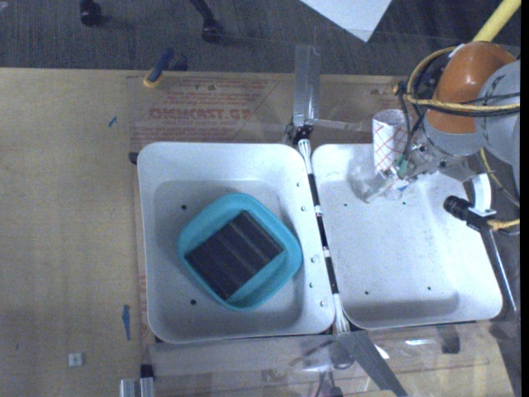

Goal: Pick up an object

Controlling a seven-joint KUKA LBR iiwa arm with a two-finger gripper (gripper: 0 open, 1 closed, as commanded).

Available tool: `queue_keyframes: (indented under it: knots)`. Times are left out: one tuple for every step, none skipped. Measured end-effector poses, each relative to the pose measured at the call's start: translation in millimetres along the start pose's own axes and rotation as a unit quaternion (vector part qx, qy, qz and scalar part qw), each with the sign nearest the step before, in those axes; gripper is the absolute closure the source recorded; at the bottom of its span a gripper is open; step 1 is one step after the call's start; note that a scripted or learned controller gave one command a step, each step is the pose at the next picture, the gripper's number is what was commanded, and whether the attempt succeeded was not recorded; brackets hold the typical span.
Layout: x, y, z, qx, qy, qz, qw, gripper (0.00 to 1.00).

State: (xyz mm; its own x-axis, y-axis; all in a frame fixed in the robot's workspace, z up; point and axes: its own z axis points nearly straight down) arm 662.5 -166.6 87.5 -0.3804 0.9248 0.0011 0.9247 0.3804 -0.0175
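A paper cup (388, 143), white with a red patterned print, hangs tilted over the far edge of the right bin (413, 279), near that bin's far left corner, and it appears lifted off the floor, its upper part up against the gripper (402, 165); below it lies a blurred pale smear that may be its lower end or a shadow, too unclear to name. Whether the fingers are wide, narrow or actually closed on the cup I cannot tell, since the wrist and cables cover them. That is the main risk: if the hold is only a pinch on the thin rim, the light cup could crumple or slip out as the arm (471, 89) rises, and fall onto the bin's rim or outside. A tilted cup may also swing and catch the divider between the bins. In the left bin (165, 180), well apart, a teal tray (285, 251) holding a dark ridged block (233, 253) sits near the middle, skewed to the walls.
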Motion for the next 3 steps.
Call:
queue_keyframes:
  knots:
    - [-44.6,-16.3,-0.5,0.001,0.016,0.005,0.9999,0.0]
    - [-6.4,-2.1,0.4,-0.001,0.001,-0.014,0.9999,0.0]
    - [-42.6,-15.2,-0.2,0.002,0.017,0.022,0.9996,0.0]
